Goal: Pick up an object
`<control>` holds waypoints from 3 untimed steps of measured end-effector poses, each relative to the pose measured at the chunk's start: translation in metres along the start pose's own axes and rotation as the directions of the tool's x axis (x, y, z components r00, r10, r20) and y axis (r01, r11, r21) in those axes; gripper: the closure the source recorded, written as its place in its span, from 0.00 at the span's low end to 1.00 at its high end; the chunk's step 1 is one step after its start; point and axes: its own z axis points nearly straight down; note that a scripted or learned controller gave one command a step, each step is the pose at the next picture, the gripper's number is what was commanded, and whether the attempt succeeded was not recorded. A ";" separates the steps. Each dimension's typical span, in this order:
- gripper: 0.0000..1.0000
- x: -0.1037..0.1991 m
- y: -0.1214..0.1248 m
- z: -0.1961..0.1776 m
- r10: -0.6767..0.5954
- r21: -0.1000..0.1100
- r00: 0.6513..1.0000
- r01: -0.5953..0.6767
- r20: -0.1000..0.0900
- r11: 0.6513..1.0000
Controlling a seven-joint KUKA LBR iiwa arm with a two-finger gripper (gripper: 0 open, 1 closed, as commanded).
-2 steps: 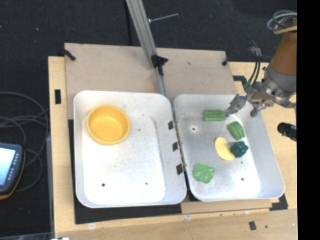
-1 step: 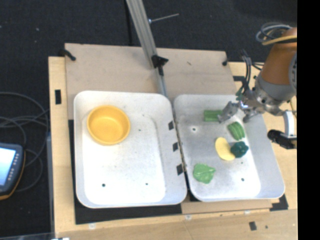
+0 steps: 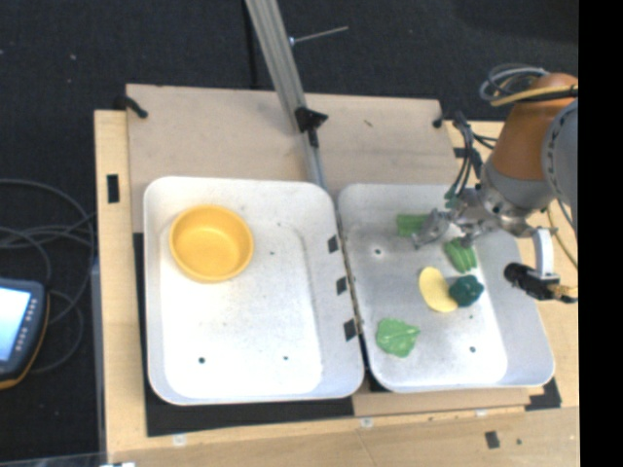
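Note:
In the right bin lie several small objects: a green piece near the back, a bright green piece, a yellow piece touching a dark teal piece, and a light green piece at the front. My gripper hangs low over the back of this bin, right beside the green piece at the back and just above the bright green one. The wrist hides its tips, and I see nothing held in it.
A yellow bowl sits in the back left of the left bin. A slanted metal pole rises behind the bins. The grey arm with its orange band reaches in from the right, with cables around it.

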 end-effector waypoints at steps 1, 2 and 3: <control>1.00 -0.001 0.001 -0.013 0.000 -0.005 1.000 0.000 0.001 1.000; 1.00 -0.010 0.001 -0.071 0.001 -0.008 1.000 -0.001 0.001 1.000; 1.00 -0.011 0.001 -0.094 0.001 -0.006 1.000 -0.001 0.000 1.000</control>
